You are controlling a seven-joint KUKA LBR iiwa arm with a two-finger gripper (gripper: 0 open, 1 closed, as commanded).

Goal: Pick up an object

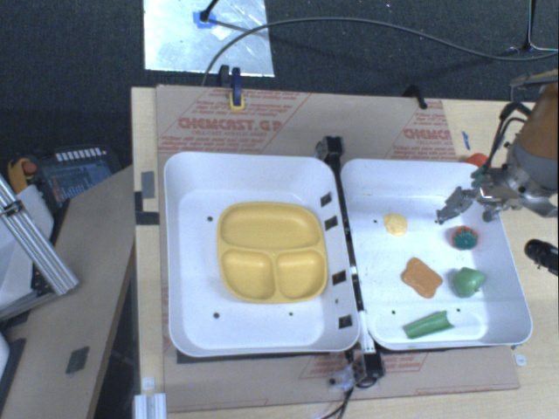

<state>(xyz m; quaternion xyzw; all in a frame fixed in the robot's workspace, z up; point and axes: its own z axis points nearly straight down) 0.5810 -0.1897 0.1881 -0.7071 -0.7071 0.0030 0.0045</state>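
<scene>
The right bin (498, 321) holds several small items: a pale yellow lump (396, 224), an orange piece (421, 278), a teal and red ball (464, 237), a rounded green object (468, 280) and a long green object (428, 324). My gripper (470, 209) hangs over the bin's upper right part, just above the teal and red ball. It is open, with its two dark fingers spread and nothing between them. The grey arm reaches in from the right edge.
A yellow divided tray (269, 251) lies in the left bin (188, 234). A black divider with clips (342, 243) runs between the bins. Cardboard lies under both bins, and cables cross the dark floor behind.
</scene>
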